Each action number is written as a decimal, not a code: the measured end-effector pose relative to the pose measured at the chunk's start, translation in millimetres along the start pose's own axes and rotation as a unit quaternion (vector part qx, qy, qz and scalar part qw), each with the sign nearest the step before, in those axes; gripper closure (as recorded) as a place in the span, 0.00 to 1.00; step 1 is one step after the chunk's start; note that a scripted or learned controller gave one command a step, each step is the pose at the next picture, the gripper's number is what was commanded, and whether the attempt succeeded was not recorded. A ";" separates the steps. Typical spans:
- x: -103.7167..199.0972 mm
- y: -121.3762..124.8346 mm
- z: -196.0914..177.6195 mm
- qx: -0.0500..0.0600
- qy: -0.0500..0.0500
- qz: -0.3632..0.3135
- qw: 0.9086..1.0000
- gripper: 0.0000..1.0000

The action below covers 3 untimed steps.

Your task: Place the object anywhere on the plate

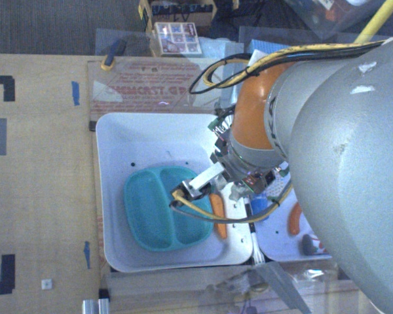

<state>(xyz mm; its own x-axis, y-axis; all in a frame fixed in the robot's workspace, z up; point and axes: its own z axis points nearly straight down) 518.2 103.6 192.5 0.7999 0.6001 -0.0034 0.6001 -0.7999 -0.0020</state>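
Grey arm (340, 142) looms at the right, its claw (233, 192) low in the left bin (118, 142), grip state unreadable; the orange carrot (217, 217) lies just beneath it, lengthwise up-down in view, beside the teal plate (150, 208), not on it.

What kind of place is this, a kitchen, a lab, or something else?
Most likely a robotics lab or workshop: a grey and orange robot arm reaches over white bins on a plywood bench marked with blue tape, and a cardboard box sits behind it.
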 end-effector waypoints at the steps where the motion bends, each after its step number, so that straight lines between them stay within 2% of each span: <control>1: 30.9 -38.8 -25.4 -0.001 0.001 -0.023 1.000 1.00; 2: 51.7 -71.8 -76.0 -0.001 0.001 -0.021 1.000 1.00; 3: 75.6 -21.1 30.8 0.001 -0.001 -0.004 1.000 1.00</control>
<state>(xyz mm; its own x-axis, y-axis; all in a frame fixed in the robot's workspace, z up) 566.0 165.8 161.5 0.7950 0.6066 -0.0047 0.6066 -0.7950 -0.0033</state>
